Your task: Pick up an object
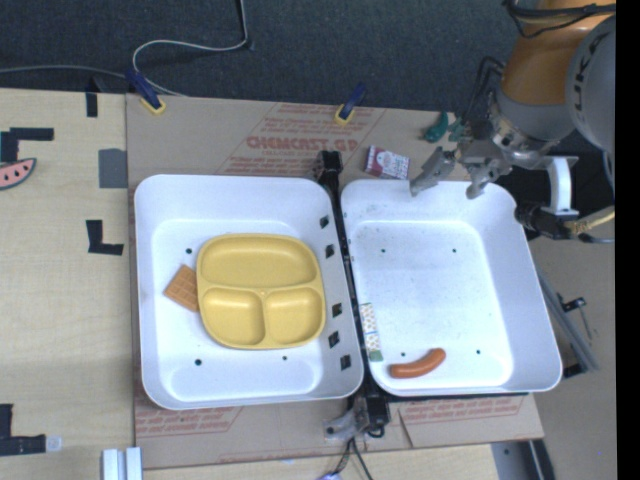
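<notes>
Sausage (416, 364) lies at the right bin's (500, 268) near edge, well apart from the pincer (452, 175), whose fingers hang spread over the far rim, ready to descend.

Even, diffuse overhead illumination; the scene is bright without harsh contrast. The two white bins, left (160, 268) and right (520, 298), approach overexposure, so their walls lose surface detail. Shadows are soft and short: a faint grey band lies along the inner walls of each bin, and a slight shadow edges the yellow tray (262, 290). The dark backdrop (350, 28) at the top stays underexposed. Focus is moderate throughout; fine print on the cardboard (290, 143) is legible but soft. Mild compression grain is visible.
</notes>
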Motion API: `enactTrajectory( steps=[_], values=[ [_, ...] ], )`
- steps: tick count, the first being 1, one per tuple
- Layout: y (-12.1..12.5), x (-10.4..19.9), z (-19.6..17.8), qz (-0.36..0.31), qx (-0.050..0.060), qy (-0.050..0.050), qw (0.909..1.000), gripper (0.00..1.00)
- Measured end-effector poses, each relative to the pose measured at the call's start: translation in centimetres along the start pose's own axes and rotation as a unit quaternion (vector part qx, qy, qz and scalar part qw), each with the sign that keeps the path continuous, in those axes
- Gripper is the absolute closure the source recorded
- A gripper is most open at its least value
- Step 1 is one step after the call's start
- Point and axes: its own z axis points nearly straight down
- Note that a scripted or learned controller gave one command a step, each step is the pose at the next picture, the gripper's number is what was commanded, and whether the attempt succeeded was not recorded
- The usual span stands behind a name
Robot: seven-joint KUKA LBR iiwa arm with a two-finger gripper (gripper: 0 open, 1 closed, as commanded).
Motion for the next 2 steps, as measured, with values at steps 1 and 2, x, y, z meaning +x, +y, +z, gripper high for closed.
enactTrajectory(
  steps=[1,2],
  values=[
    [-10.6,-2.3,6.3,0.001,0.001,0.000,1.0000,0.00],
    [-15.5,-2.4,16.4,0.001,-0.001,0.001,1.0000,0.00]
  ],
)
